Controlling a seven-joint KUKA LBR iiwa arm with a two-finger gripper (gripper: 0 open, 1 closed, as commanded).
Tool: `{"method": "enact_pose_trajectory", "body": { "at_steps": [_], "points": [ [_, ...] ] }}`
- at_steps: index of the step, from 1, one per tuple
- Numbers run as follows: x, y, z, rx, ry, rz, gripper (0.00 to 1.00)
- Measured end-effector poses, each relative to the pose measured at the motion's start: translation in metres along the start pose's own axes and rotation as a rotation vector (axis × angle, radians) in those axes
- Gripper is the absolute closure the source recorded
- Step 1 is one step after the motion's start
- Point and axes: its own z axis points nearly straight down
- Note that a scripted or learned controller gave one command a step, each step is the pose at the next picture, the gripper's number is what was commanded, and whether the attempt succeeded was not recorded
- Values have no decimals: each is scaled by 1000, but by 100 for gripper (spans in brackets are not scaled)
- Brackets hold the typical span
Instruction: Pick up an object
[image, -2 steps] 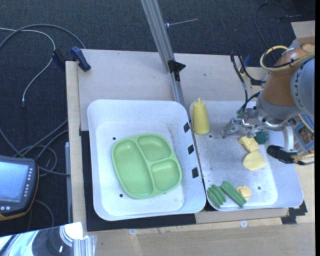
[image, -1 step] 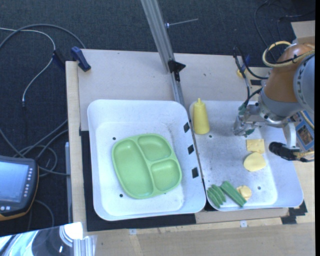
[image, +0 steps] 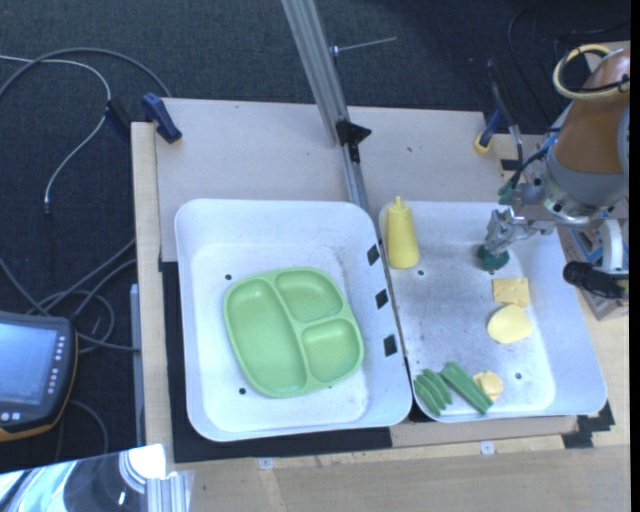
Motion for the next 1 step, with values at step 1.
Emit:
{"method": "enact_pose_trajectory", "body": {
  "at_steps": [1],
  "points": [
    [-8,4,-48,0,0,0,100]
  ]
}}
